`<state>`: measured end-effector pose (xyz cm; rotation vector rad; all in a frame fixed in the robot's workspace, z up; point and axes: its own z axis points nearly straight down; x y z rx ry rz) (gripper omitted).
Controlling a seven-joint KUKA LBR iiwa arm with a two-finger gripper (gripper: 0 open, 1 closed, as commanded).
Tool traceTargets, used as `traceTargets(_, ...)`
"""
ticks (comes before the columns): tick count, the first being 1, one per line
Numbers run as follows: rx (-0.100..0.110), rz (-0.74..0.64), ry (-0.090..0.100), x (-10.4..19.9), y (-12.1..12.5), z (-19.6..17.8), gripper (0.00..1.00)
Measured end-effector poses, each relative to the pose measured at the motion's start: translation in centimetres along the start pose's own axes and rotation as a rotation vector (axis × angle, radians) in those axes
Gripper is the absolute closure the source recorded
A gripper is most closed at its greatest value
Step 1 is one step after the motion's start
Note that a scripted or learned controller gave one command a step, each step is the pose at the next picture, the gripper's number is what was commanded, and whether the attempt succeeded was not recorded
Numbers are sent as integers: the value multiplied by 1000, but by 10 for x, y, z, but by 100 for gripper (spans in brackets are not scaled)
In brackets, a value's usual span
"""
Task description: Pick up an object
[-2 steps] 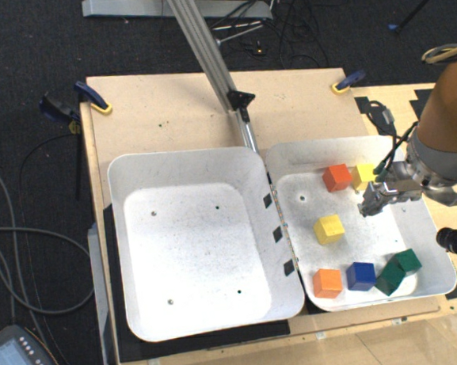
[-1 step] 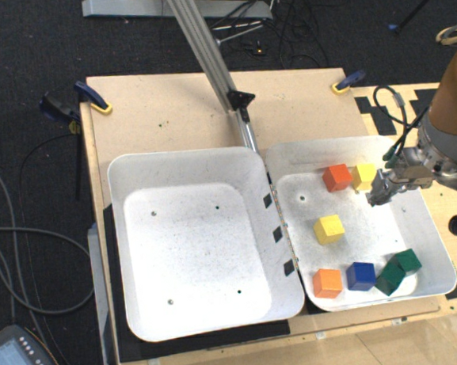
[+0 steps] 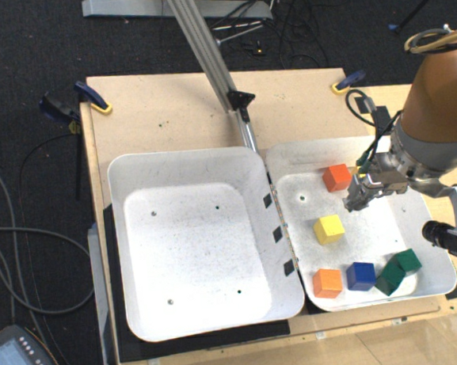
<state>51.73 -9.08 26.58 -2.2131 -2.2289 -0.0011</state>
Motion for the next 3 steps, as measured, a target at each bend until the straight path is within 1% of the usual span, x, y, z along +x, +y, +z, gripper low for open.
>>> traceTargets(1, 0, -1, 0, 51, -9, 5, 100)
traceTargets(2, 0, -2, 0, 100, -3, 6, 100)
traceTargets(3, 4, 0, 0, 142, -6, 21, 100)
